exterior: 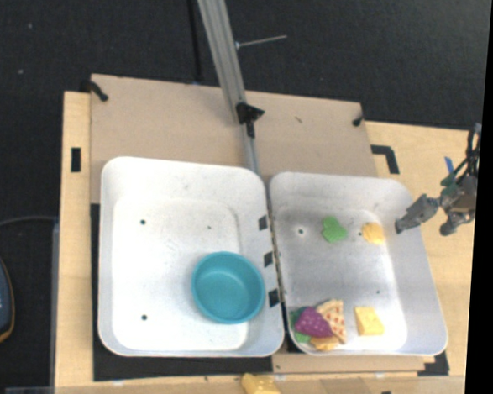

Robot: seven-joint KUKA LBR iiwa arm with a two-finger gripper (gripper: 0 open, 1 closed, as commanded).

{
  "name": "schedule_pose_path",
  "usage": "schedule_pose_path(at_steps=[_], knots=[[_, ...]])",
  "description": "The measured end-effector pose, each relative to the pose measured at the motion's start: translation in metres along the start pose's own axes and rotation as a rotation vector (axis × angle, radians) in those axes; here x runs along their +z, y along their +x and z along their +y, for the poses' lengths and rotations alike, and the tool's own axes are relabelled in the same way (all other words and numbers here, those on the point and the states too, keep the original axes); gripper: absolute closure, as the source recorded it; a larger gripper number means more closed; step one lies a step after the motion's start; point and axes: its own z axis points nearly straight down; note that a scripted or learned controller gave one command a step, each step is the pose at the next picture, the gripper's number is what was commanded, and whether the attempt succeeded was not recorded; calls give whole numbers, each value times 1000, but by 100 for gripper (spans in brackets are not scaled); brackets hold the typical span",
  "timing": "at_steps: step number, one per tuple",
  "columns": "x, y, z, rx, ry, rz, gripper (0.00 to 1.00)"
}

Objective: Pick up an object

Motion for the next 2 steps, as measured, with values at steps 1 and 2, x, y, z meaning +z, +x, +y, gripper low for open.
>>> schedule_pose_path(at_steps=[1,2], knots=[[0,0,0,-1,0,-1,0],[56,-7,-4,2,0,-2,0]])
